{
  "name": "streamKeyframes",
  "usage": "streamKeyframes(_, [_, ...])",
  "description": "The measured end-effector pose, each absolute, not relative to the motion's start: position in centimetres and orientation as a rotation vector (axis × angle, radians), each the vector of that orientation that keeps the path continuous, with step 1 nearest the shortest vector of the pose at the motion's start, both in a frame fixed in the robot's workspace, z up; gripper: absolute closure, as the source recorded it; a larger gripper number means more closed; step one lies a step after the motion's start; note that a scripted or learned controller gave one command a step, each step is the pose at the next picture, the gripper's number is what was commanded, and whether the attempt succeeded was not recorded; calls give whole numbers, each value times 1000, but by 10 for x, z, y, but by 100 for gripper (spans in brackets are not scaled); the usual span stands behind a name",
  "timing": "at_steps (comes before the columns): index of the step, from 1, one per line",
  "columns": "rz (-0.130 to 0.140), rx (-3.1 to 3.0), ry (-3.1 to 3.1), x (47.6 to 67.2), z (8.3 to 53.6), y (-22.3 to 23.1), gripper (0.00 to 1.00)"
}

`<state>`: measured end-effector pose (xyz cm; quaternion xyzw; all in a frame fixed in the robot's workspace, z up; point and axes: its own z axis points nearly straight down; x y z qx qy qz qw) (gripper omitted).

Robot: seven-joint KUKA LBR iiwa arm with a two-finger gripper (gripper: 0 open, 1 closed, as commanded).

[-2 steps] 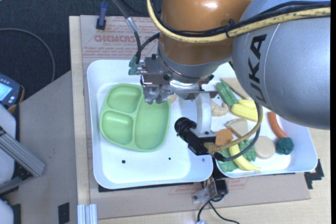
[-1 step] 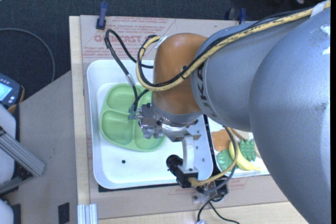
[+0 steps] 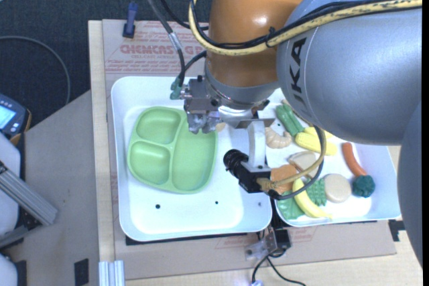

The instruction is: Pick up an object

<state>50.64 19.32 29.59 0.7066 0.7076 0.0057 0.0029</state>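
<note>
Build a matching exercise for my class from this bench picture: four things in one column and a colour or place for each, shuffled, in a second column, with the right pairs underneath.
Things
1. divided plate
2. carrot
3. banana
4. broccoli

Descriptions
A. dark green, at the right bin's far right
B. yellow, near the right bin's front edge
C. pale green, in the left bin
D. orange, long and thin, just behind the broccoli

Pairs: 1-C, 2-D, 3-B, 4-A

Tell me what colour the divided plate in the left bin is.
Light green; the divided plate shows plainly in the camera view.
</note>
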Motion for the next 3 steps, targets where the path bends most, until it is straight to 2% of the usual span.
streamKeyframes(1, [-25, 2228, 2227, 475, 167, 200, 100])
streamKeyframes(2, [3, 2218, 2223, 529, 146, 225, 100])
streamKeyframes(3, [26, 2214, 2223, 498, 304, 226, 100])
